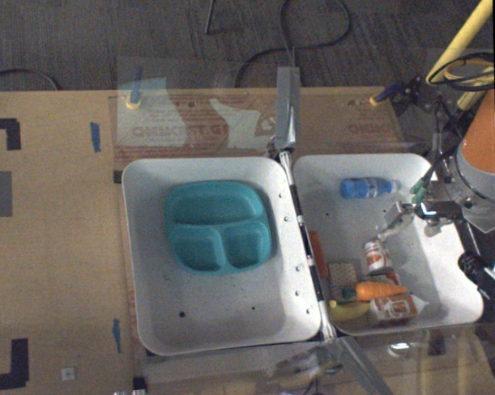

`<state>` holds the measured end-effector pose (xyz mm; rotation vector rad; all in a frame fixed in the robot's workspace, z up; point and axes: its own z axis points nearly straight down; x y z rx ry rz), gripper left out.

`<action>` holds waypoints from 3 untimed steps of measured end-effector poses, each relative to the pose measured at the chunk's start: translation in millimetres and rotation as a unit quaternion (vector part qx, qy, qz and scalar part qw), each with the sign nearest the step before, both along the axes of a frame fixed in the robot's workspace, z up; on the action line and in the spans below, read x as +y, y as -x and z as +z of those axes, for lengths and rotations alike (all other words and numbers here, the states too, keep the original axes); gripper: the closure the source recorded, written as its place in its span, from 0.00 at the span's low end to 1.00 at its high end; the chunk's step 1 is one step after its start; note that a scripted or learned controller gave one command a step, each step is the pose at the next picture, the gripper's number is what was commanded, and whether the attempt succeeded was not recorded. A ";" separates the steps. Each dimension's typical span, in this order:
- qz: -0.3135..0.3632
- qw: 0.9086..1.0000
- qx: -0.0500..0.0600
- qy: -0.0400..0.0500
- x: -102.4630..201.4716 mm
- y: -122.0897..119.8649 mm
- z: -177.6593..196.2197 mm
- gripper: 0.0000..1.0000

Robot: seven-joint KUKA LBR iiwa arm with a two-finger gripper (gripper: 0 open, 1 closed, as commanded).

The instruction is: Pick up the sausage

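The sausage (317, 256), thin and reddish-brown, lies lengthwise along the left wall of the right bin (444, 259). My gripper (398, 216) hangs over the middle of that bin, reaching in from the right. It sits well to the right of the sausage and just above a small can (377, 255). Nothing shows in its grasp. The grey arm with its orange band (482, 144) rises at the right edge.
In the right bin lie a blue bottle (367, 187) at the back and a waffle square (343, 274), a carrot (379, 291), a banana (349, 310) and a small box (393, 309) at the front. The left bin (154, 301) holds a teal divided tray (218, 224).
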<state>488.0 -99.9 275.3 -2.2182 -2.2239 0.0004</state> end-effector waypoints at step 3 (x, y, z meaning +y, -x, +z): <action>0.221 0.975 -0.002 0.001 -30.2 4.8 -144.4 0.00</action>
